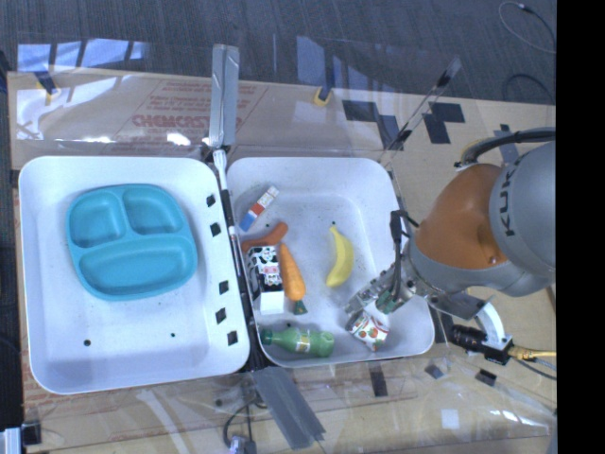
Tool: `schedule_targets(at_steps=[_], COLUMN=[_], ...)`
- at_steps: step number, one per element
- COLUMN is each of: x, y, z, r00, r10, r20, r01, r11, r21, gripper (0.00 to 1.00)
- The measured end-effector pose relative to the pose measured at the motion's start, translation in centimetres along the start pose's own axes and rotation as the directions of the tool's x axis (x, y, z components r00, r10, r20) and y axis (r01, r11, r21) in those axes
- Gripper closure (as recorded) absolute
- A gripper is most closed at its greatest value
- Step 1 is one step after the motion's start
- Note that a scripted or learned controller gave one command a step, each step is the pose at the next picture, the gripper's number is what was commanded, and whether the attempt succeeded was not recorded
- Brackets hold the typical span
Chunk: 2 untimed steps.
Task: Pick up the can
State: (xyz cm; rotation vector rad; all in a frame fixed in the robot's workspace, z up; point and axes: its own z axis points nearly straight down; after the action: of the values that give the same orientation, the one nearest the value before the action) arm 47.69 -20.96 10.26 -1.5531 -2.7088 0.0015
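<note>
Robot arm reaching for a can in the right bin

The gripper (376,301) hovers just above the can (370,329), lying near the bin's (312,173) front corner; whether the jaws are spread is unclear

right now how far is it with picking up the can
Done: the claw has reached the right bin, just above the can. In hand: lining up on the can, which lies on the bin floor. Left: gripping and lifting. Whether the claw grips it, I cannot tell.

Turquoise tray (132,239), yellow banana (339,256), orange carrot (291,272), green bottle (301,340), white bins (38,282).
</note>
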Motion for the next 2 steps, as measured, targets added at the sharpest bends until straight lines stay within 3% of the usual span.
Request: schedule_targets(at_steps=[1,2], x=[0.0,0.03], y=[0.01,0.02], z=[0.0,-0.64], r00=[1.0,1.0], r10=[0.0,-0.004], r20=[0.0,-0.005], r01=[0.0,0.004], r11=[1.0,1.0], r21=[0.0,0.004], gripper=[0.0,1.0])
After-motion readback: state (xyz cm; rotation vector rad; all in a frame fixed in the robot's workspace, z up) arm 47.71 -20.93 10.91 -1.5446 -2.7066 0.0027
